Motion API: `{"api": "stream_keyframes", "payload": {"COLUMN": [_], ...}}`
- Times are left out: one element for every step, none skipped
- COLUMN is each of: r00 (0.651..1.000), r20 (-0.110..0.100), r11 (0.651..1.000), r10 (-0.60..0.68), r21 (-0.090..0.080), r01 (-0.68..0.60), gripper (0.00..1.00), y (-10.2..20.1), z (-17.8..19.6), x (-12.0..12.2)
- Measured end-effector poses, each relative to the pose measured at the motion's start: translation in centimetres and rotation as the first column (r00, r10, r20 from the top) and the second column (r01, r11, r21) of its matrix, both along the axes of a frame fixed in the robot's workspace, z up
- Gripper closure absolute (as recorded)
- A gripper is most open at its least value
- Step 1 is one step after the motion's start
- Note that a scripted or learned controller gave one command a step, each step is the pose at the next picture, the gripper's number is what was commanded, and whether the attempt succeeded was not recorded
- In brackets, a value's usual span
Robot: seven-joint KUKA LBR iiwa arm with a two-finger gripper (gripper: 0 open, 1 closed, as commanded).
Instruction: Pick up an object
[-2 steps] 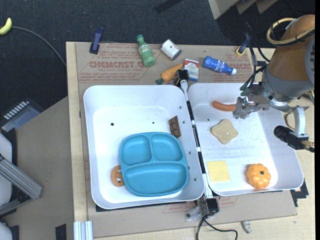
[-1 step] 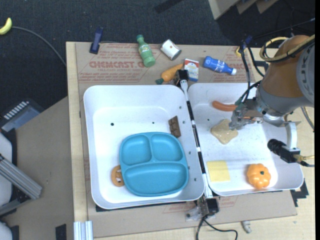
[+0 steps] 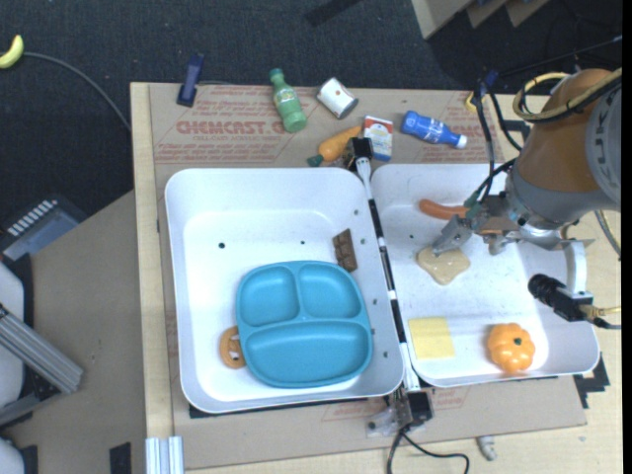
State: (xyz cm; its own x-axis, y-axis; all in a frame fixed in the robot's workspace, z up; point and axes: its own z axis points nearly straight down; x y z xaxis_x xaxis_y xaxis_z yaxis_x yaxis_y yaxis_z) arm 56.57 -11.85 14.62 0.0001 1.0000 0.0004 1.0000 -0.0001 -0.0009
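One fixed camera looked down from above at a slant, far enough back to take in the whole surface (image 3: 247,126) and dark floor beyond its far and left edges. Both white bins sat in frame: the left bin (image 3: 197,225) near the centre, the right bin (image 3: 563,344) toward the right side, where the arm (image 3: 568,166) reached in.

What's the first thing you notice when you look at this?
The big blue plate with three sections fills the middle of the left bin. In the right bin, a small orange pumpkin sits near the front edge, and the robot's claw hangs just above a beige chunk of bread.
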Motion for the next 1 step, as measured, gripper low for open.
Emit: {"api": "stream_keyframes", "payload": {"r00": [1.0], "r20": [0.001], "r11": [1.0], "r10": [0.001], "r21": [-0.001], "r01": [-0.001], "gripper": [0.0], "y": [-1.92], "z": [-6.23], "x": [6.02]}}
